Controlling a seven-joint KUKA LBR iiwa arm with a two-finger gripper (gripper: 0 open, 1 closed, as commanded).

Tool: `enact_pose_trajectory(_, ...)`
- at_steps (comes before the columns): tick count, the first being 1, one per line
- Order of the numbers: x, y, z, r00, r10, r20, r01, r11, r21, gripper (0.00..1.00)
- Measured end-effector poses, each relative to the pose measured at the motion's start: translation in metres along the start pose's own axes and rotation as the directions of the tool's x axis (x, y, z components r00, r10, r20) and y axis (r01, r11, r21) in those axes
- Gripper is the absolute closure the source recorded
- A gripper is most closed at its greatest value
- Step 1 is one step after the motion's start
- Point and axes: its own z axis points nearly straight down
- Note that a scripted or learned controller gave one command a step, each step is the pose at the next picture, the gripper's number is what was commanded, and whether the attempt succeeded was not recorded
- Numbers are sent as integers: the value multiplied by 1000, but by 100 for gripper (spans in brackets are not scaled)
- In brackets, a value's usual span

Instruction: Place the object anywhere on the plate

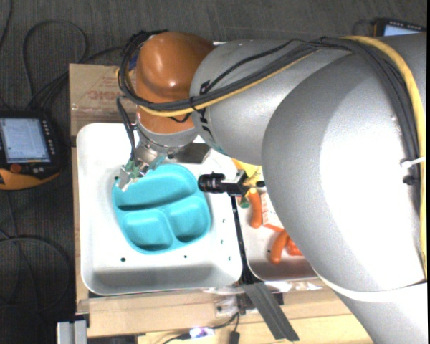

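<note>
a: where is your gripper (pixel 131 170) sitting against the plate (pixel 163 210)?

b: it's hovering at the plate's upper-left rim, in the left bin (pixel 93 192). something small and green is showing at its tip; you can't tell the jaws' state or whether it's held.

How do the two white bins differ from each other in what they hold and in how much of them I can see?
The left shallow white plastic bin shows nearly whole; the right shallow white bin is mostly hidden under the grey arm. The left bin holds a turquoise three-compartment plate; the right bin holds orange elongated pieces, partly covered. The hand is over the left bin, at the plate's upper-left rim, not over the right one. Both are white, shallow and lie side by side.
</note>
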Motion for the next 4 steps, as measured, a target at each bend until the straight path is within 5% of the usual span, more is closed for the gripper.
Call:
enact_pose_trajectory(1,22,-23,-95,995,-100,4,100,995,1,100)
enact_pose_trajectory(2,42,-49,-96,993,-119,5,119,993,2,100)
enact_pose_trajectory(3,85,-63,1,985,-175,-1,175,985,3,100)
enact_pose_trajectory(4,85,-63,1,985,-175,-1,175,985,2,0)
